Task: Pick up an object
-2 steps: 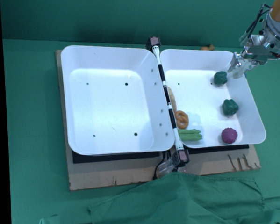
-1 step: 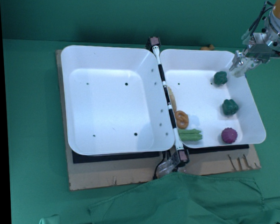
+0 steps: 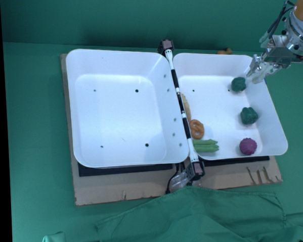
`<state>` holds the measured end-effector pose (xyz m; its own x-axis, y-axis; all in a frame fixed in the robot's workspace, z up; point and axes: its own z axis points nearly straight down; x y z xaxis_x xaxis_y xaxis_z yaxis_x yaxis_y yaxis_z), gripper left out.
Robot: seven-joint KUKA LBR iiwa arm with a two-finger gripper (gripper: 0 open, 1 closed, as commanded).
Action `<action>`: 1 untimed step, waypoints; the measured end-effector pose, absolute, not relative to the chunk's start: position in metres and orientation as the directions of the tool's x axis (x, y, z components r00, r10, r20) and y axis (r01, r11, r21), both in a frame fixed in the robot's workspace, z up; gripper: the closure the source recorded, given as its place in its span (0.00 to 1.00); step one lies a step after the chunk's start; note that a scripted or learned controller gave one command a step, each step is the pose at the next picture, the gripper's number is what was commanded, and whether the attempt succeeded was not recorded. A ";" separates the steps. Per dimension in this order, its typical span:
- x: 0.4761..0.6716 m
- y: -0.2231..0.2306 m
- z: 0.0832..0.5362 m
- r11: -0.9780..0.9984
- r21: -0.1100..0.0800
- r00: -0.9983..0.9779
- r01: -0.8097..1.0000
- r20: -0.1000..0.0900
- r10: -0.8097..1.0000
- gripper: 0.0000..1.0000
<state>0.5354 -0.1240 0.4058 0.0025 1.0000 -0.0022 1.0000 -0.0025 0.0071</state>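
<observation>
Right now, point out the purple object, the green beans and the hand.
Purple object (image 3: pixel 248 146), camera view: centre of its rounded top.
Green beans (image 3: pixel 206 146), camera view: middle of the bundle.
Hand (image 3: pixel 256 73), camera view: midway between its fingertips, beside the upper dark green object (image 3: pixel 238 84).

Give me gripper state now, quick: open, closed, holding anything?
Gripper: cannot be told. It sits at the right bin's far right corner, beside the dark green object; nothing visibly held.

I see two bins side by side on the table (image 3: pixel 35 124). In the right bin (image 3: pixel 214 64), three lumps run along its right side: one (image 3: pixel 238 84) at the back, one (image 3: pixel 249 116) midway, one (image 3: pixel 248 146) in front. The pretzel (image 3: pixel 196 129) and beans (image 3: pixel 206 146) lie by its left wall. The hand (image 3: pixel 258 73) sits just right of the back lump.
</observation>
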 end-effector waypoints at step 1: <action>0.535 -0.129 0.408 -0.004 0.006 0.004 1.000 -0.002 1.000 1.00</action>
<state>0.5345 -0.1289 0.4085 0.0042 1.0000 -0.0024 1.0000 -0.0042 0.0061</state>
